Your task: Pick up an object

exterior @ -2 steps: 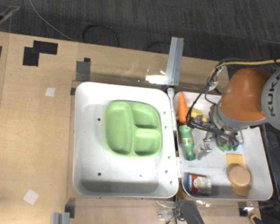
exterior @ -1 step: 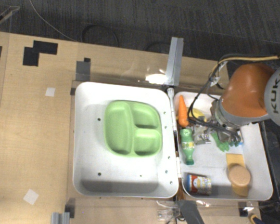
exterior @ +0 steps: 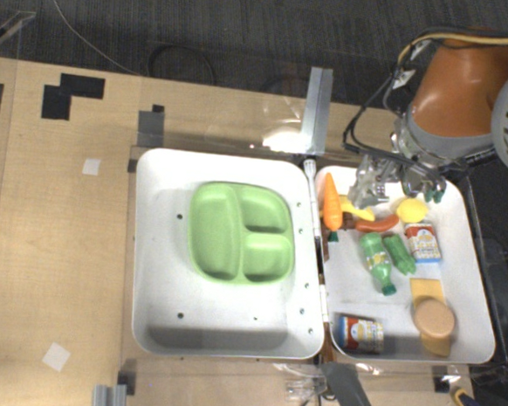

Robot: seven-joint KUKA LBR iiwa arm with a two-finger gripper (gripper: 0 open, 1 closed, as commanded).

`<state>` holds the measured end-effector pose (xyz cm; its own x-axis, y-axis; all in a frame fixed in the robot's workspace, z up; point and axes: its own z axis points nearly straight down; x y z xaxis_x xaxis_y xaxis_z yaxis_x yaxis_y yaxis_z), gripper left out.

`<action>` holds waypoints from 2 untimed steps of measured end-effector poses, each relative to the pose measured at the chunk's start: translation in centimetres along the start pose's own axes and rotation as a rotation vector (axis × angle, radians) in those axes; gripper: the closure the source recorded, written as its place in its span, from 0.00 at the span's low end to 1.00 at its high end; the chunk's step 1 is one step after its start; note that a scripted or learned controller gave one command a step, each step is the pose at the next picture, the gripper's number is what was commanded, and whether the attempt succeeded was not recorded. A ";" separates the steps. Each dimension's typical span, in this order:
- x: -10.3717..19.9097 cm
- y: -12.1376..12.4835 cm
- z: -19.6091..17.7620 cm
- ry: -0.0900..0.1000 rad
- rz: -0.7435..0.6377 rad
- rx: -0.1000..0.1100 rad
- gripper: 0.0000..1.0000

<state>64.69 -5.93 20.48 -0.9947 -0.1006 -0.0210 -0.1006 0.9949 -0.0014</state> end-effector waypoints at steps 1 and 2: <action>-0.1 0.1 -0.9 -0.004 -0.001 0.000 1.00; -0.4 0.1 -2.3 -0.015 -0.004 0.001 1.00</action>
<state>65.03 -5.75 22.75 -0.9939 -0.1041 -0.0364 -0.1041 0.9946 -0.0022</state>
